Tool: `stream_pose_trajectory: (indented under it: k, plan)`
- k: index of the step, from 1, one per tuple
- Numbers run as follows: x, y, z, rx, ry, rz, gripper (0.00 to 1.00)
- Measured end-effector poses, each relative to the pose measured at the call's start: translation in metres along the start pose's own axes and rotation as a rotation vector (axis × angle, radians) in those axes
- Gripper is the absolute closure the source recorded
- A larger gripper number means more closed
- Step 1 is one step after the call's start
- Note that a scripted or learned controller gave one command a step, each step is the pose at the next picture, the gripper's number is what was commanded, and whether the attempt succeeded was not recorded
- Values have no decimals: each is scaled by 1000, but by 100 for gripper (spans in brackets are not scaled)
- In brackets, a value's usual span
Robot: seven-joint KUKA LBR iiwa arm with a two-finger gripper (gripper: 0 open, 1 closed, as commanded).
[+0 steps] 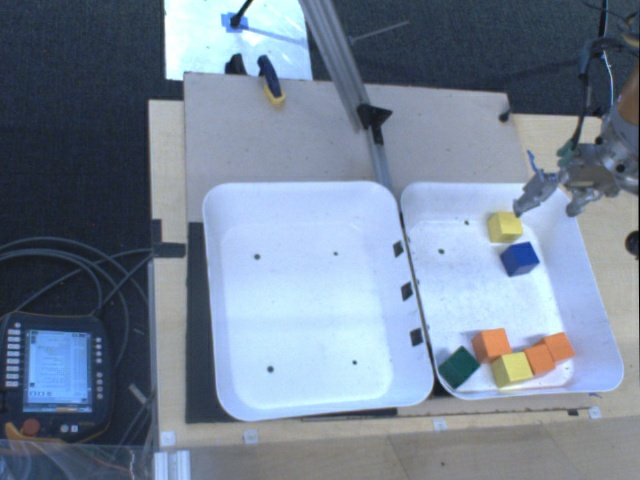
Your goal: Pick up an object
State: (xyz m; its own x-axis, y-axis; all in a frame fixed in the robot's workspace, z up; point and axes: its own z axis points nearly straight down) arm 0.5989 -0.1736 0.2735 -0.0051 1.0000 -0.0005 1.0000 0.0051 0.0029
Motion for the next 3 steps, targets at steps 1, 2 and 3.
stream_pose_trajectory:
  k: [1, 2, 3]
  plan:
    - [0, 0, 0, 0, 0, 0, 0]
    - [-6, -2, 60, 5, 0, 3, 0]
    - [-2, 3, 121, 6, 1, 2, 0]
